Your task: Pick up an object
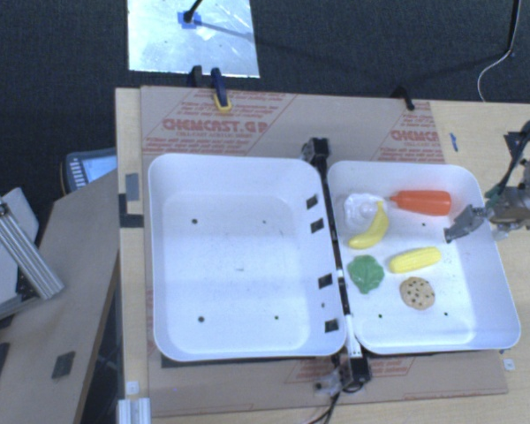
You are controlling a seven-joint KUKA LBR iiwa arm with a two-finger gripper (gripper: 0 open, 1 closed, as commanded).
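The toys lay clustered in the left half of the right bin (486,325): a carrot (421,201) at the top, a banana (372,228) curved against a white crumpled piece (360,207), a corn cob (414,259), a green broccoli (366,273) and a cookie (417,292) lowest. Bare floor stretched along that bin's right and lower edges. My gripper (459,223) hung at the right rim, nothing visibly in it; I couldn't tell my jaws' spread. The left bin (238,263) sat alongside.
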